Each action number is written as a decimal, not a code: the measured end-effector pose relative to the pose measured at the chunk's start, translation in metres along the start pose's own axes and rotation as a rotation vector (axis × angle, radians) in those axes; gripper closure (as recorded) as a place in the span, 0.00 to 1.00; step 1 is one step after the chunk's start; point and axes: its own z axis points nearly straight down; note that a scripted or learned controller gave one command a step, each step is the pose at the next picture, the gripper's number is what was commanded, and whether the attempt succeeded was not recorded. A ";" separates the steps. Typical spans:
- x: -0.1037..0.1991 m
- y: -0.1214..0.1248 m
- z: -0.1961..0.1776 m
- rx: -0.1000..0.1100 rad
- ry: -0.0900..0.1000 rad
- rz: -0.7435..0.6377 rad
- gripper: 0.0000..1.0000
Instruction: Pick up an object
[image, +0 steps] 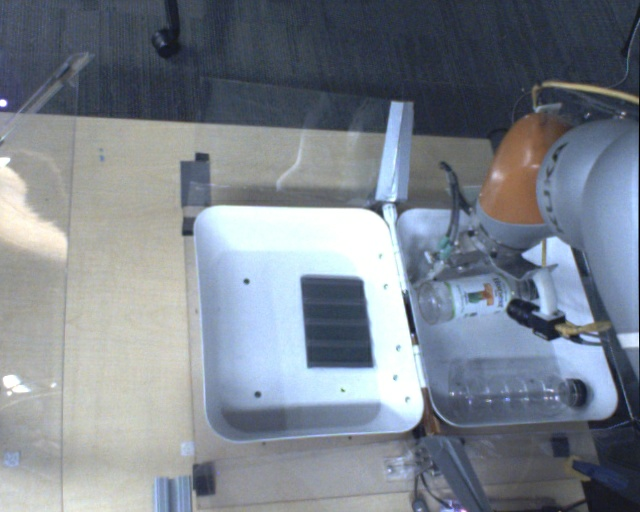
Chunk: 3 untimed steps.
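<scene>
My gripper (447, 258) hangs low over the upper part of the right bin (600, 372), under the grey arm with its orange band (520, 170). Just below it, and touching or nearly touching it, lies a small clear bottle (462, 299) with a white, orange and green label, its length running left to right. The arm's wrist hides how the gripper meets the bottle. A larger clear plastic bottle (510, 393) with a dark cap lies along the front of the same bin. In the left bin (230, 260) a dark ribbed rectangular block (337, 321) lies flat at the middle.
A metal divider post (397, 150) rises between the bins at the back. Black cables and a yellow-tipped connector (560, 325) trail from the wrist over the right bin. A clear plastic sheet (60, 250) covers the wooden bench on the left.
</scene>
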 end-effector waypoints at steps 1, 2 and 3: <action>0.001 0.003 -0.013 -0.007 -0.001 -0.004 1.00; 0.001 0.003 -0.013 -0.006 -0.001 -0.004 0.00; -0.012 -0.058 -0.002 -0.001 -0.002 -0.064 0.00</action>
